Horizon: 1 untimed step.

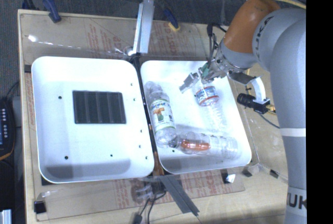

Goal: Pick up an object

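Three clear plastic bottles lie in the right bin [237,108]. One with a white, green and orange label [160,113] lies along the bin's left wall. Another with a red and blue label [210,99] lies toward the upper right. The third, with orange inside [200,144], lies along the front wall. My gripper [199,78] hovers at the top end of the red-and-blue-labelled bottle, at or just above its cap. Whether it touches the bottle I cannot tell.
The left bin [47,129] holds a dark ribbed rectangular panel [99,107]. A metal bar [143,25] stands up at the back between the bins. Blue clamps [52,8] grip the bench's back edge. The grey arm [281,61] fills the right side.
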{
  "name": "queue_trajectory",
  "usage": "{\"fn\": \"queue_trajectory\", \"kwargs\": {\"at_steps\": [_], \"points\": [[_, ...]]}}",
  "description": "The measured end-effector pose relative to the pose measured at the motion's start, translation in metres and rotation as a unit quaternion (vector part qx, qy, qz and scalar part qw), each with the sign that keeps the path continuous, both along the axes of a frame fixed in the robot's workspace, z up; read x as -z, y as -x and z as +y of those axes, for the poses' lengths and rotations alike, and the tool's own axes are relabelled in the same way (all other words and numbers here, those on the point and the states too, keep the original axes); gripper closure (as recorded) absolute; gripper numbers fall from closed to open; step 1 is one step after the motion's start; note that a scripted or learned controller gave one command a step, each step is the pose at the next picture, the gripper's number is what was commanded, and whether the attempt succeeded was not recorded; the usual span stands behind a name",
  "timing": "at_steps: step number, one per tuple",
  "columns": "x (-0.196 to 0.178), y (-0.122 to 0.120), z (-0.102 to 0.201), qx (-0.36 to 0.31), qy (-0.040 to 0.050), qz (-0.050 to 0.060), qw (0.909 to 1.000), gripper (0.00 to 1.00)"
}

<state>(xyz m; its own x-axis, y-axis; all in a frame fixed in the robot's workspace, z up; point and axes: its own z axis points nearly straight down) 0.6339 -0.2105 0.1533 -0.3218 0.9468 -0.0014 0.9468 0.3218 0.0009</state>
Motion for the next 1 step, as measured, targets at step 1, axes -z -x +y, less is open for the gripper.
{"fn": "queue_trajectory", "kwargs": {"at_steps": [1], "points": [[-0.0442,-0.0026,-0.0004,0.046,0.0000,0.000,0.9989,0.00]]}}
